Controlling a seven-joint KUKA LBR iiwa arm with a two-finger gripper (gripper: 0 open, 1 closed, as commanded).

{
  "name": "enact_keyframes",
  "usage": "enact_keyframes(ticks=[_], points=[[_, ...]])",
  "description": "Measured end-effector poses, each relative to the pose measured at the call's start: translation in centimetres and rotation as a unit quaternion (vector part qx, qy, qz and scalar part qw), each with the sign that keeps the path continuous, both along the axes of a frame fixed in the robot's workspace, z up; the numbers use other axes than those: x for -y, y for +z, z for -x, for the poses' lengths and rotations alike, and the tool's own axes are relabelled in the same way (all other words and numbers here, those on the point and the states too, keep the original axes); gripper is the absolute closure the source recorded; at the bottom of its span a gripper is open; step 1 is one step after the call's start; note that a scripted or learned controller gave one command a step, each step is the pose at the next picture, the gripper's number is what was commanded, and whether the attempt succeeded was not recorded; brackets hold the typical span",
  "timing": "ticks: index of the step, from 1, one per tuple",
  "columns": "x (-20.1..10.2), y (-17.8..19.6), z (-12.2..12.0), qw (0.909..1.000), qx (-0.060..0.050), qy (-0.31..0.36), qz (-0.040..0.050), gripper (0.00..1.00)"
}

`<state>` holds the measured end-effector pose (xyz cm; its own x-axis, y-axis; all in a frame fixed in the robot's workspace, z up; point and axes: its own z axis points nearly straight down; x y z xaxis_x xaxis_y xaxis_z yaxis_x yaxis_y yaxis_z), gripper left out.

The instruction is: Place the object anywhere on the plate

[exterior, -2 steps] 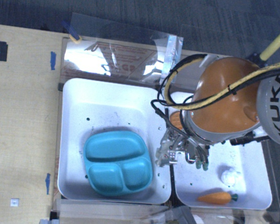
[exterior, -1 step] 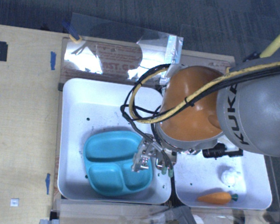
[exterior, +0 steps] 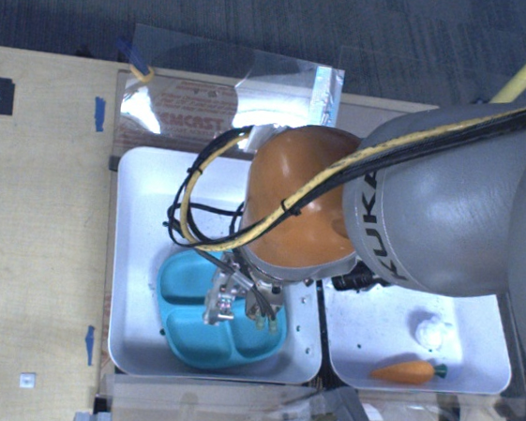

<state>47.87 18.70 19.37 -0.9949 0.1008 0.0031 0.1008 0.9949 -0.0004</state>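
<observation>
Carrot (exterior: 406,370) lies on its side on the floor of the right bin (exterior: 486,320), near that bin's front wall, its orange body pointing left and its green top pointing right. Just above it, apart from it, sits a small white object (exterior: 430,332) whose kind cannot be made out. Nothing touches the carrot.

The plate (exterior: 184,285) is a turquoise dish with divided compartments, resting in the front half of the left bin (exterior: 132,237). The gripper (exterior: 238,308) hangs directly over the plate's right side, its metal parts standing above the turquoise surface. How far apart its tips stand cannot be told, because the wrist and the clutter of metal hide them; no object can be seen in it.

The arm (exterior: 451,212) comes in from the right, its grey body crossing over the right bin's rear and its orange band (exterior: 297,199) sitting above the left bin. Black and yellow cables (exterior: 202,203) loop out from the band over the left bin's floor.

A clear plastic sheet (exterior: 229,97) lies behind the left bin on the wooden bench (exterior: 30,226).
</observation>
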Motion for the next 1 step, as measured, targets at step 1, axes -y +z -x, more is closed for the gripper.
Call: enact_keyframes(ticks=[1], points=[[-2.28,-5.63,0.06,0.9941,-0.002,0.108,0.0004,1.0]])
